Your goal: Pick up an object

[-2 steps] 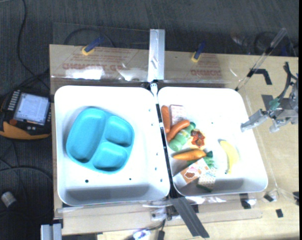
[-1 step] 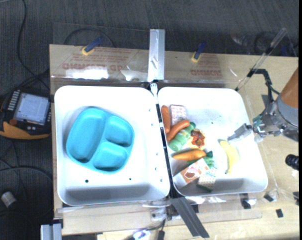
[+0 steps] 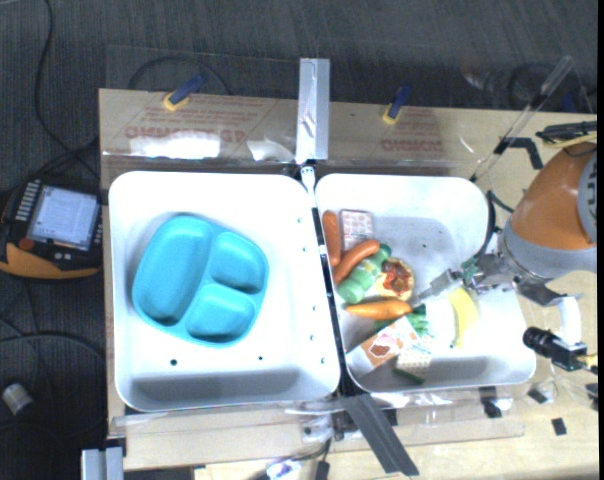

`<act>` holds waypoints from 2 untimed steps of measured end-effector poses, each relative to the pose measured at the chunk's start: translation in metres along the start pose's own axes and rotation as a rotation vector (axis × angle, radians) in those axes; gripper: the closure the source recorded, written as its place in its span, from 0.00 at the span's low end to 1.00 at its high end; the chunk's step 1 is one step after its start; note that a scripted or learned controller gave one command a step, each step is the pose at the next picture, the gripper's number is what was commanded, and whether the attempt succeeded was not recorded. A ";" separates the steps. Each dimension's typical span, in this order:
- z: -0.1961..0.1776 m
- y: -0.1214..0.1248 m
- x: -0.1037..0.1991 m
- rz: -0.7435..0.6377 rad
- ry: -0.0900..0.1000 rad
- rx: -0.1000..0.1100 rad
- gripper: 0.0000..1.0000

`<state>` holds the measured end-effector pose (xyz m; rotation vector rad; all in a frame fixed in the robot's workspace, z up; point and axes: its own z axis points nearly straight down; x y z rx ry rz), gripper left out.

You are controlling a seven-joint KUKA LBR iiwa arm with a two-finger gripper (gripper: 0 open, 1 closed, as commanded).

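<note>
Approach step in hand: arm reaching into the right bin, nothing lifted yet.

The pincer is seen low in the right bin, just beside the banana and near the pile of toy food: carrot, green vegetable, small carton. Whether the pincer is open or closed cannot be told. A blue divided tray lies in the left bin. The next move is judged to call for a descent squarely over one item, then closure.
</note>
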<state>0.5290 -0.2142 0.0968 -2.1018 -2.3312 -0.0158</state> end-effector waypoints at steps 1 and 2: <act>-0.008 -0.001 -0.001 0.001 -0.002 0.002 1.00; -0.097 0.086 0.081 -0.152 -0.009 0.007 1.00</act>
